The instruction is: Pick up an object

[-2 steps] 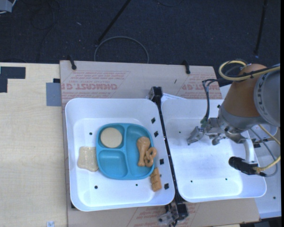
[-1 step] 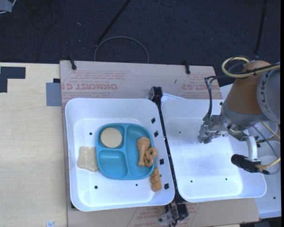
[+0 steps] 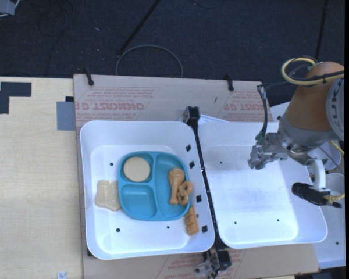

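In the left bin (image 3: 99, 138) lies a blue divided plate (image 3: 150, 205). A round tan cookie (image 3: 136, 168) sits in its upper left compartment and a brown pretzel-like piece (image 3: 179, 186) in its right compartment. A pale slice of bread (image 3: 107, 195) lies on the bin floor left of the plate. A small brown food piece (image 3: 191, 220) rests by the plate's lower right corner. My gripper (image 3: 259, 158) hangs over the upper right part of the right bin (image 3: 250, 214), far from all these things, with nothing seen in it.
The arm's grey body and orange band (image 3: 312, 100) fill the right edge above the right bin. A black part (image 3: 310, 193) juts over that bin's right rim. A black divider (image 3: 200, 179) runs between the bins. Cardboard lies under both.
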Robot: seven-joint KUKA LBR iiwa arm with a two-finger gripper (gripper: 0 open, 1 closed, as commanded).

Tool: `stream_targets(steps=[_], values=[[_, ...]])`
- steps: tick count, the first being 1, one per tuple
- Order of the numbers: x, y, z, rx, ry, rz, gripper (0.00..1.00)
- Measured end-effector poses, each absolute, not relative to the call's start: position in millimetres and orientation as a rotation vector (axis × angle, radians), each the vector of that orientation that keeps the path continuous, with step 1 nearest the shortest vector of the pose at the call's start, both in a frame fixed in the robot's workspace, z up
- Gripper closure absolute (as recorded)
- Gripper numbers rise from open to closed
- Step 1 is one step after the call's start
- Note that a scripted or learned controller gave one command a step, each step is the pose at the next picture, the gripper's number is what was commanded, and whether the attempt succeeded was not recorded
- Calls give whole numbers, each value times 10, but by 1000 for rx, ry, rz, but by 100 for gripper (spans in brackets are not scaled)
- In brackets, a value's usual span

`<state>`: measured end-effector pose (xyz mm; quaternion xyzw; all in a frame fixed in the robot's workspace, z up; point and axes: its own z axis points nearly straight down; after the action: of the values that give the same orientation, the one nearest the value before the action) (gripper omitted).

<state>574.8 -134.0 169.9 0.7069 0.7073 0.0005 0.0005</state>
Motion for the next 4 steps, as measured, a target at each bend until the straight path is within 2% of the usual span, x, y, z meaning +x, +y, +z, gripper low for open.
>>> stream_targets(steps=[2, 3, 4], values=[[5764, -1445, 2651, 2220, 2221, 1, 100], [5902, -978, 2661, 2218, 2227, 0, 100], [5987, -447, 2487, 2221, 2229, -3, 100]])
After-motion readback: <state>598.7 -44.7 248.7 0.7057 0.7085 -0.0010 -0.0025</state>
